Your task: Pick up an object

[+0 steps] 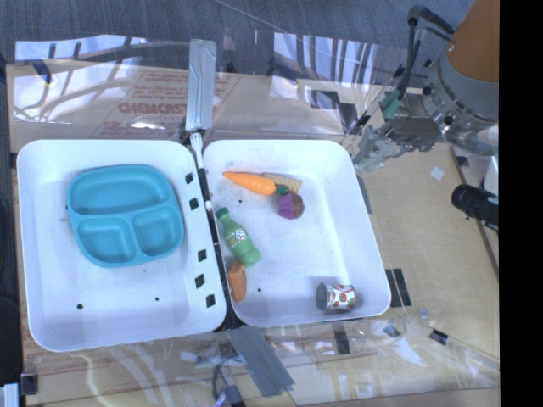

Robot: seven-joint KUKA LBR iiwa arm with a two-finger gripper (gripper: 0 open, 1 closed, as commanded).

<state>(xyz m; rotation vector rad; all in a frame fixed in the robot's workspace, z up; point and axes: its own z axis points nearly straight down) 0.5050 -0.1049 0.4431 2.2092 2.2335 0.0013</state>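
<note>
Two shallow white plastic bins were seen side by side on the bench. The left bin (34,227) held a light-blue three-compartment plastic tray (125,214). The right bin (361,227) held the candidate objects: an orange toy carrot (250,182) near the far wall, a small dark-purple rounded piece (290,205) just beside its tip, a green plastic bottle with a white label (238,238) near the dividing wall, a small orange-brown piece (237,281) just below the bottle, and a grey tin with a red-and-white label (337,296) lying on its side in the near right corner.

The grey arm's two-finger gripper (373,148) was positioned above the far right corner of the right bin, well apart from every object. How far the jaws stood open could not be told from the view; nothing was seen between them.

The task was judged to be at its start — no object had been lifted, and the choice of target, the descent and the grasp all remained.
</note>
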